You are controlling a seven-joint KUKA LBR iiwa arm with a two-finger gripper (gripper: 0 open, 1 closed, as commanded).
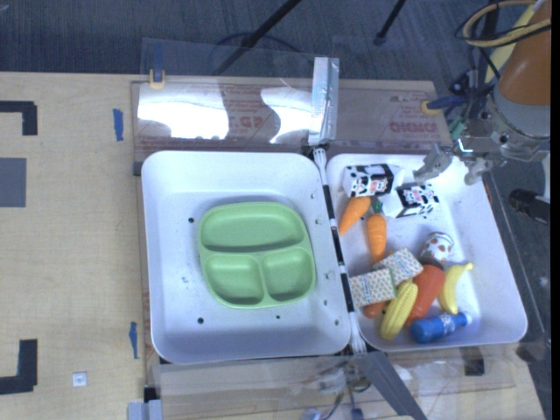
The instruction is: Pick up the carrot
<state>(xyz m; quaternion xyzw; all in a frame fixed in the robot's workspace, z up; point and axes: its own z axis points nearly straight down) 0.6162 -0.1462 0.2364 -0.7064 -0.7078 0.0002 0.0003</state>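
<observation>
Lowest in the frame, in the right bin (507, 322), I see a blue bottle (437, 326) lying on its side, with a corn cob (399, 309), a banana (453, 287) and a large orange vegetable (426, 289) piled just above it, plus two speckled sponge-like squares (385, 276). Left of centre, a green divided plate (258, 254) sits in the left bin (166, 234). Two carrot shapes lie in the right bin near the divider: the carrot (376, 234) runs almost straight up the frame, green top toward the far wall, and a second one (353, 213) leans beside it. Beyond them are two black-and-white cow-print cartons (367, 180); no text on them is legible to me. Red lettering on the cardboard behind the desk is unreadable. At upper right the gripper (448, 160) hangs over the bin's far right corner, the arm's orange band above it; I cannot tell how the fingers stand.
</observation>
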